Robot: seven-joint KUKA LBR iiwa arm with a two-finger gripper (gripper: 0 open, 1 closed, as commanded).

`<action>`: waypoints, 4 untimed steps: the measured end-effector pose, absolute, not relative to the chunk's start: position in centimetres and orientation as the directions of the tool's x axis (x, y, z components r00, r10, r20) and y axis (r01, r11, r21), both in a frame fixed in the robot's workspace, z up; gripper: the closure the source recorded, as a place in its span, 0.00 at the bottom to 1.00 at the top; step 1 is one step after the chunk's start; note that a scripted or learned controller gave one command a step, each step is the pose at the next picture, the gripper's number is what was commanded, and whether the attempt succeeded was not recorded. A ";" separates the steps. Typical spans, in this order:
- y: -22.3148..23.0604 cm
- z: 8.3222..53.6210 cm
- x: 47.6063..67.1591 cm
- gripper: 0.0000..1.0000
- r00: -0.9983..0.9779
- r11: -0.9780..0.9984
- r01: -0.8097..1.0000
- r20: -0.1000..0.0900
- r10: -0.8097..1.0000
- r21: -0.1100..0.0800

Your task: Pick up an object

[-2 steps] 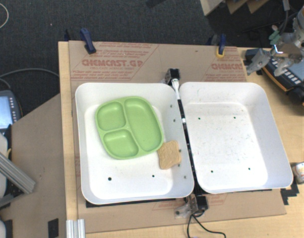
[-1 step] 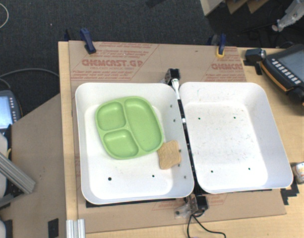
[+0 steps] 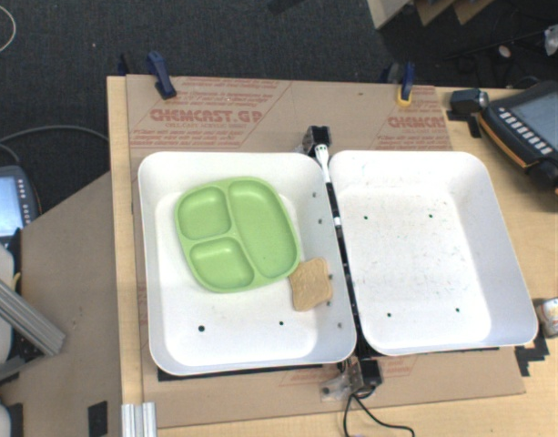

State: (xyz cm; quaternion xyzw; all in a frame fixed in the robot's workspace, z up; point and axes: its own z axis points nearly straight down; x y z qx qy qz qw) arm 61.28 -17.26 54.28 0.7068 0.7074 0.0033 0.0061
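Note:
A light green divided plate (image 3: pixel 236 234) with three compartments lies in the left white bin (image 3: pixel 183 337), toward its upper middle. A small tan, sponge-like square (image 3: pixel 310 284) rests on the bin floor just off the plate's lower right corner, close to the bin's right wall. The right white bin (image 3: pixel 497 244) has only small dark specks on its floor.
Both bins sit on a brown cardboard sheet (image 3: pixel 206 107) held by a blue clamp (image 3: pixel 160 75) and a yellow-blue clamp (image 3: pixel 406 85) at the back. A black handheld controller (image 3: pixel 524 130) lies at the far right. Cables (image 3: pixel 360 399) run out below the bins.

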 end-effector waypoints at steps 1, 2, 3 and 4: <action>-17.4 53.6 53.1 0.00 0.003 -0.003 1.000 0.001 1.000 -0.002; -15.8 53.6 47.7 0.00 -0.001 0.001 1.000 0.002 1.000 -0.002; -15.9 54.7 48.0 1.00 -0.001 0.001 1.000 -0.003 1.000 0.004; -13.6 41.8 47.9 1.00 0.000 0.000 1.000 0.003 1.000 -0.013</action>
